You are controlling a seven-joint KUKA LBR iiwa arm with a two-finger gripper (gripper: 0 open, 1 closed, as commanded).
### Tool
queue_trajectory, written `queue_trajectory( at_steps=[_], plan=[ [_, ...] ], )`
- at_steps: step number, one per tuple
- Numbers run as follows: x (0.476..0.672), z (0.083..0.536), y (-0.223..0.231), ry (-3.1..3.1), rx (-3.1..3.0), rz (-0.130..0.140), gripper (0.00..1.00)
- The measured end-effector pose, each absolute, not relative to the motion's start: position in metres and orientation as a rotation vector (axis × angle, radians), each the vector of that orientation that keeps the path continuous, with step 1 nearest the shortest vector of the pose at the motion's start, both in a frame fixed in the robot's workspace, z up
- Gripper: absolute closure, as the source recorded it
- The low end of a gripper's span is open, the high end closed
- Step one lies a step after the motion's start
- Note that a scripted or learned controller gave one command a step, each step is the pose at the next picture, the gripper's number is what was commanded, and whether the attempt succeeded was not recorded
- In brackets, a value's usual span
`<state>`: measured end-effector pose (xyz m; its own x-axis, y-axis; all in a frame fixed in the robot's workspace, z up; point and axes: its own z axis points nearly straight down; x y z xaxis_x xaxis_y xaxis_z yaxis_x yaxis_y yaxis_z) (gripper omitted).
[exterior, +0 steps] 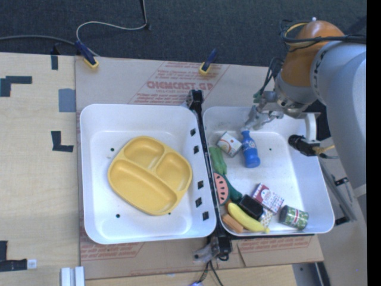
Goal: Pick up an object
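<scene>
The grey two-finger gripper (255, 119) hangs over the far edge of the right shallow white bin (309, 186); whether it is parted or closed cannot be told. Just below it, toward the bin's middle, a small blue plastic bottle (250, 150) stands beside a white crumpled carton (228, 143). Along the near edge lie a yellow banana (245, 217), a green can (294, 217) and a red-and-white box (268, 198). The left white bin (95, 159) carries a yellow divided plate (149, 174).

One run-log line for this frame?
gripper: above right bin far edge, nothing visibly held | nearest: blue bottle | yellow plate: left bin
</scene>
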<state>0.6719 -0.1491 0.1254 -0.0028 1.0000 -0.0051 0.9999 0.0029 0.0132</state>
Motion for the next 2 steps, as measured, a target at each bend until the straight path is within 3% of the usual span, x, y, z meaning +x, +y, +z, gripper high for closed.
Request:
queue_trajectory(
  at_steps=[1, 2],
  plan=[
    [0.672, 0.125, -0.149, 2.216, 2.21, 0.008, 0.0],
    [0.632, 0.085, -0.151, 2.222, 2.219, -0.001, 0.0]
  ],
)
